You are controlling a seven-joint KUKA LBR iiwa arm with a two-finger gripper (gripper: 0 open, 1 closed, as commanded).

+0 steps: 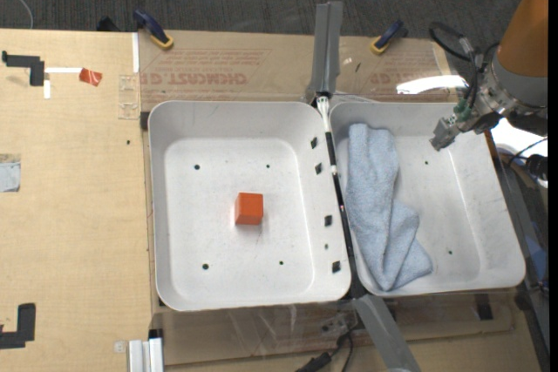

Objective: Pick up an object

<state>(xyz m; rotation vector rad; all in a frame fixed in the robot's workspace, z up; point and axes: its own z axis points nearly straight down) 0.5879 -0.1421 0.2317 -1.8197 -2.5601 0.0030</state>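
Note:
An orange-red cube point(249, 209) rests near the middle of the left bin point(174, 187). A pale blue-grey towel point(384, 205) lies crumpled along the left side of the right bin point(471, 222), reaching from the back to the front. My gripper point(446, 135) hangs over the back right part of the right bin, to the right of the towel and apart from it. Nothing shows between its fingers. The arm comes in from the upper right with its orange band at the frame's edge.
A grey divider post point(327, 48) stands between the bins at the back. Clamps point(153, 29) hold the cardboard sheet point(227, 74) behind the bins. A wooden board point(61, 187) lies to the left with small marks on it. Cables run near the arm on the right.

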